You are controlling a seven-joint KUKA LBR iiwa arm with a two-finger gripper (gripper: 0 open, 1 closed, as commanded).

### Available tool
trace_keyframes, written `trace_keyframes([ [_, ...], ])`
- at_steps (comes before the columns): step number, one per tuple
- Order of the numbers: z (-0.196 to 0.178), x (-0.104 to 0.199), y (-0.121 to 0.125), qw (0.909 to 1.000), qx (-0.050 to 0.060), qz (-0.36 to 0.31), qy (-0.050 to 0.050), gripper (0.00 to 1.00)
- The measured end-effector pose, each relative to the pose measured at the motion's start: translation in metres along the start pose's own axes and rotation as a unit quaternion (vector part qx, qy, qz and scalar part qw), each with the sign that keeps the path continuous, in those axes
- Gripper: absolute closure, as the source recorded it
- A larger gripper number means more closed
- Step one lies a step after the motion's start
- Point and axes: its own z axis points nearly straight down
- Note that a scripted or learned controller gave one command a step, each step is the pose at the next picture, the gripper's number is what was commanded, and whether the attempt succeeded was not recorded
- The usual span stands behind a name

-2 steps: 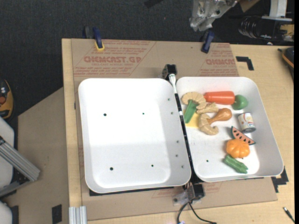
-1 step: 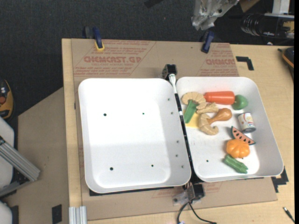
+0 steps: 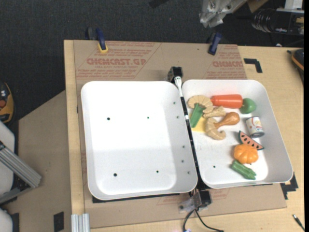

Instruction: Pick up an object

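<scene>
The right bin (image 3: 275, 144) holds several toy foods. A carrot (image 3: 227, 100) with a green top (image 3: 248, 105) lies at the back. Beside it are a beige pastry (image 3: 200, 101), a green pod (image 3: 196, 114) and a drumstick (image 3: 225, 120). A small can (image 3: 254, 126) stands near the right wall, with a watermelon slice (image 3: 250, 142), an orange pumpkin (image 3: 245, 153) and a green bean (image 3: 243, 170) in front of it. My gripper (image 3: 213, 7) hangs high at the top of the view, well behind the bins and apart from every object.
The left bin (image 3: 130, 139) sits beside the right one on a brown board (image 3: 145, 57). Blue clamps (image 3: 101, 40) (image 3: 215, 42) grip the board's back edge. A metal frame (image 3: 17, 166) stands at the far left.
</scene>
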Motion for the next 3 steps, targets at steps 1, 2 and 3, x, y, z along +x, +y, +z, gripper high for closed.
trace_keyframes([
  [1,0.024,0.130,-0.005,1.0000,0.006,-0.005,0.002,1.00],
  [2,0.022,0.121,-0.003,1.0000,0.004,0.001,0.001,0.00],
  [3,0.010,0.122,-0.003,1.0000,0.002,0.000,0.001,1.00],
])
